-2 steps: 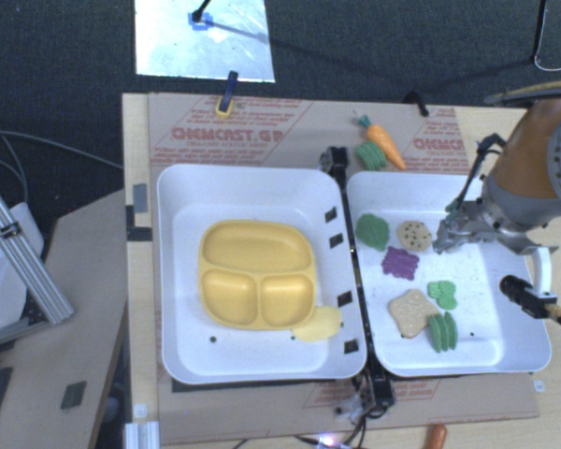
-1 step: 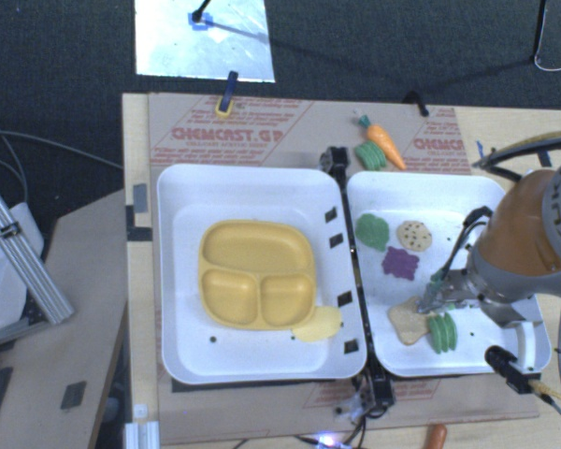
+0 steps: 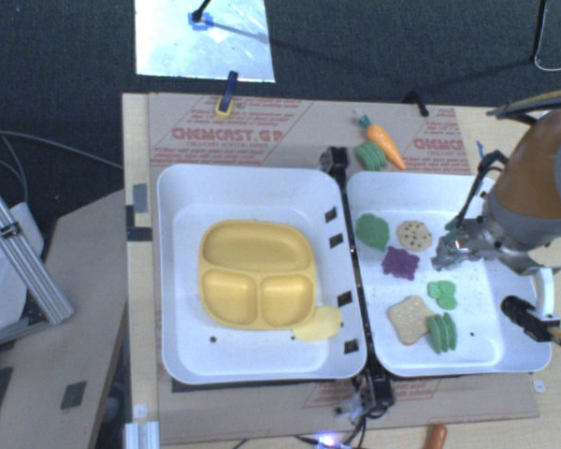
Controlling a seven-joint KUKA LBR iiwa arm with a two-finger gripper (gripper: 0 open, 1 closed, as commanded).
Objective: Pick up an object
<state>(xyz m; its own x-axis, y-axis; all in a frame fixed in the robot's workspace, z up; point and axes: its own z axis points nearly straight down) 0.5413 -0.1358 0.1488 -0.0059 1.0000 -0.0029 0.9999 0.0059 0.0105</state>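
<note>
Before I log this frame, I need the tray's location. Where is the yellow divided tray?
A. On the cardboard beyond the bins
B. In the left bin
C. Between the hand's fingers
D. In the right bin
B: the yellow divided tray lies flat in the left bin, well away from the hand over the right bin.

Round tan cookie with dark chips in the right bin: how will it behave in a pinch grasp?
The round tan chip cookie lies flat, so fingers may skid over it. Looks like light toy food, likely rigid. Set on edge, its round outline could roll.

2 white bins [image 3: 178, 279], 1 yellow tray [image 3: 257, 274], 1 carrot [image 3: 385, 141], perhaps 7 toy foods [image 3: 400, 263].
</note>
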